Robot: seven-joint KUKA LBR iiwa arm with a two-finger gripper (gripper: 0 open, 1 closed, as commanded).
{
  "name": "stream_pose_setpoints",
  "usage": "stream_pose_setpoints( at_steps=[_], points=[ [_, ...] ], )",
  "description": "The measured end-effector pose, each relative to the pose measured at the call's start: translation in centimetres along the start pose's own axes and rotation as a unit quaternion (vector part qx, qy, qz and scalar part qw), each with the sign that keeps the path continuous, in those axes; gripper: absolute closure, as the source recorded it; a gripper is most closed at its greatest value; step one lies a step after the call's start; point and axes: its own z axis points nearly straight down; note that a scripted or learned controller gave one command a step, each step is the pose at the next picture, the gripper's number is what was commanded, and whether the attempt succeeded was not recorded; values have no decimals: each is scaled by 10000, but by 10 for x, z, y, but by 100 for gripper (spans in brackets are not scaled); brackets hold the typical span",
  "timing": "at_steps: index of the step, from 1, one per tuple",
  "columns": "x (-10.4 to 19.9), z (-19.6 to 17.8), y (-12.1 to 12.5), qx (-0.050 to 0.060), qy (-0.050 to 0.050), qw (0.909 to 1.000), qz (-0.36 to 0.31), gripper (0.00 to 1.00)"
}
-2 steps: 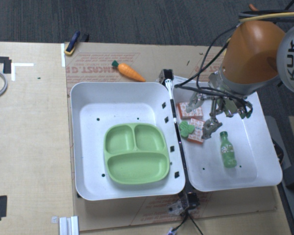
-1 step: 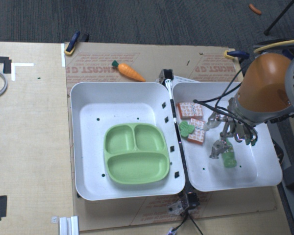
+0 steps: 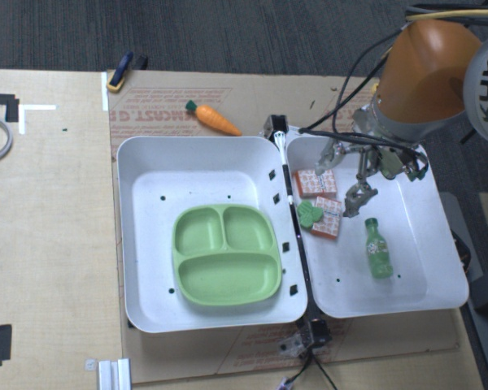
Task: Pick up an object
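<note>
Two white bins sit on the worktop (image 3: 49, 218). My claw (image 3: 351, 177) hangs fingers apart over the right bin (image 3: 435, 275), above the snack packets (image 3: 321, 197), green bottle (image 3: 378, 250) nearby.

Gripper (image 3: 354, 181) hangs over the right bin (image 3: 439, 291), near two brick-pattern boxes (image 3: 319, 183) and a green bottle (image 3: 378, 250) lying on its side. Left bin (image 3: 138, 299) has a green divided plate (image 3: 226, 254). Toy carrot (image 3: 213, 118) sits on the table (image 3: 49, 242) behind.
</note>
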Motion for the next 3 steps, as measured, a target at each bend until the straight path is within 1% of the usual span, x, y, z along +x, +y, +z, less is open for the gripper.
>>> stream_pose_setpoints(
  at_steps=[1,2,3],
  points=[
    [41,54,-15,-3,17,9995,313,0],
    [60,95,-40,8,-29,9954,-953,0],
    [57,83,-41,32,-87,9956,-932,100]
  ],
)
